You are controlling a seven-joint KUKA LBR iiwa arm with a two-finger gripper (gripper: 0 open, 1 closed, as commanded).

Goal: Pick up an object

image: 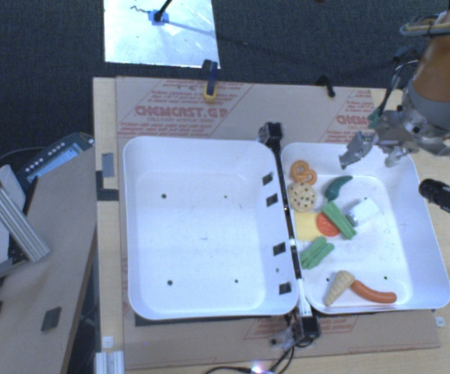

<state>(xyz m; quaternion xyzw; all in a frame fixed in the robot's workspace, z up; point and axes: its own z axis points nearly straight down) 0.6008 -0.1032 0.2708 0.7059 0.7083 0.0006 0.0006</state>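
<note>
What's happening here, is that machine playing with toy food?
Sort of. A robot arm reaches in from the right, its gripper open above the far edge of the right bin, holding nothing. That bin holds toy food: a pretzel, a cookie, a sausage, an ice cream cone and some green pieces. The left bin sits beside it.
</note>
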